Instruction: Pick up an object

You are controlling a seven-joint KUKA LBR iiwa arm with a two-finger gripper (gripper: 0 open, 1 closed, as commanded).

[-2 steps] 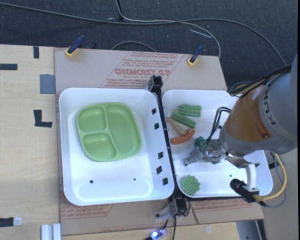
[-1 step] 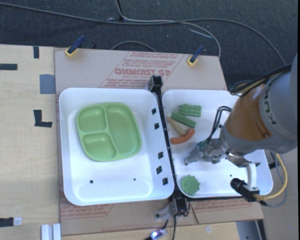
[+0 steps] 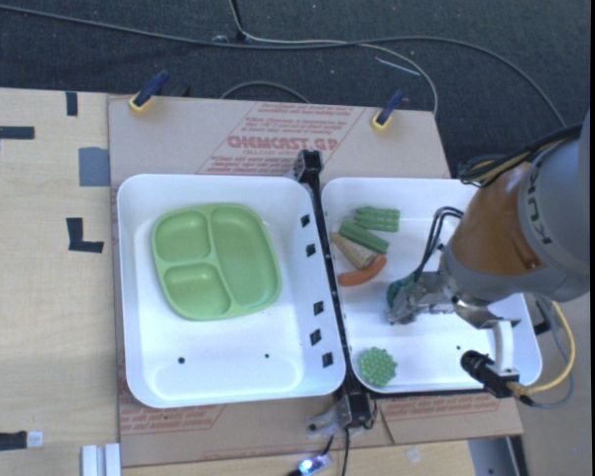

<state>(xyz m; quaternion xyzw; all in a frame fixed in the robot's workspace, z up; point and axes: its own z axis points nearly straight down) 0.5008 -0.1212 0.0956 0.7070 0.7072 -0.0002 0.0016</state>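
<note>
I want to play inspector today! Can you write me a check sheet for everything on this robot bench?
Surface: tan bench with a cardboard sheet under two white bins.
Job's things: right bin holds green bean-like toys, a tan wedge, an orange carrot-like piece and a green bumpy ball.
Clutter: left bin holds a green divided plate.
Grippers: pincer down inside the right bin; fingers too unclear to judge.
Cables: black cables across the dark floor.
Surroundings: two yellow-and-blue clamps on the cardboard's far edge.
</note>
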